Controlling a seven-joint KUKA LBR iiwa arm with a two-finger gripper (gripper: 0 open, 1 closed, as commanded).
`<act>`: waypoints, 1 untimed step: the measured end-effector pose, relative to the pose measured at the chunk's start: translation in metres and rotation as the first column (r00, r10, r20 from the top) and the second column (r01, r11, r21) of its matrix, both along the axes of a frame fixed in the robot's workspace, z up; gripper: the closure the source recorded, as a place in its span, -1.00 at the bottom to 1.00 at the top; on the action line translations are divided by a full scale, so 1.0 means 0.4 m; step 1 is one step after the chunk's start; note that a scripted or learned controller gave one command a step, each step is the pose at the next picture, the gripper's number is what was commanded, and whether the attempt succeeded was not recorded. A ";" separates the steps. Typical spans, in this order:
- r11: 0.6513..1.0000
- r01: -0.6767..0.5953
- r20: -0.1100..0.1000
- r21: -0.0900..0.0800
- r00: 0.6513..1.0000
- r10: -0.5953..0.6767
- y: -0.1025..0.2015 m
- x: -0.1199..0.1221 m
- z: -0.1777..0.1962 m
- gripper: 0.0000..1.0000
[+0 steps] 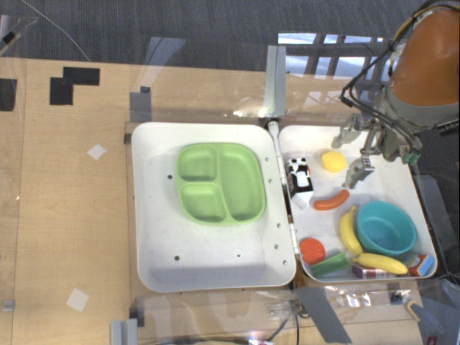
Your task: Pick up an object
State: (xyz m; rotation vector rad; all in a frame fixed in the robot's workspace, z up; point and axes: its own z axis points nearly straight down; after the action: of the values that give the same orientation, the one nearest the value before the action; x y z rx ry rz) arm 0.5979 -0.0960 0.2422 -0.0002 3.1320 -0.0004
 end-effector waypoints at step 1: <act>0.994 0.114 -0.012 0.000 0.993 -0.114 -0.120 -0.127 -0.261 -1.00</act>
State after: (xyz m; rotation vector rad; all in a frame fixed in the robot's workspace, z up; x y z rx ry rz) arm 0.5471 -0.1438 0.1376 0.1786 3.1393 0.0006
